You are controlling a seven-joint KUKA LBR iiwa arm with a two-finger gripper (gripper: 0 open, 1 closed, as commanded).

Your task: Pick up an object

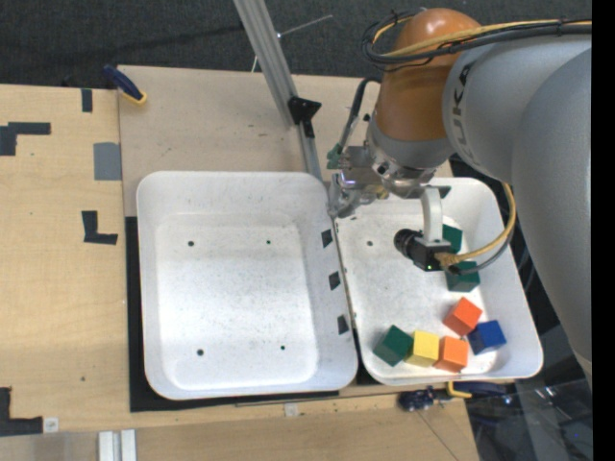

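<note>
The gripper hangs at the 11 o'clock corner of the right bin, by the rim it shares with the left bin. Whether it is open or closed, or holds anything, cannot be told.

At 5 o'clock in the right bin, three blocks form a touching row:
- dark green block
- yellow block
- orange block

A second orange block and a blue block lie just beside the row, at its 1 o'clock. At 3 o'clock lie the upper teal block and the lower teal block.
</note>
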